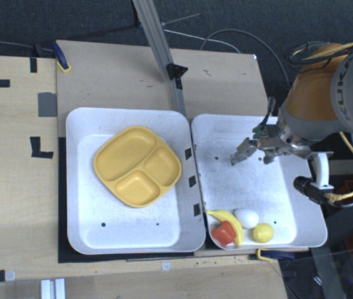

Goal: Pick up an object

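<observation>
Yellow ball [263, 232] beside white egg [246, 217]

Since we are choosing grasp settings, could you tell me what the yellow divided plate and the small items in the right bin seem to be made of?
The yellow divided plate looks like moulded plastic: uniform colour, smooth matte sheen, rounded compartments. The banana, red piece, white egg and yellow ball look like toy plastic, evenly coloured and slightly glossy, though foam or rubber cannot be ruled out. The right bin looks like matte white plastic.

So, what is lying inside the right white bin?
In the right bin, along its near edge: a banana, a red piece partly over it, a white egg-like thing and a small yellow fruit. The red piece covers part of the banana.
</observation>
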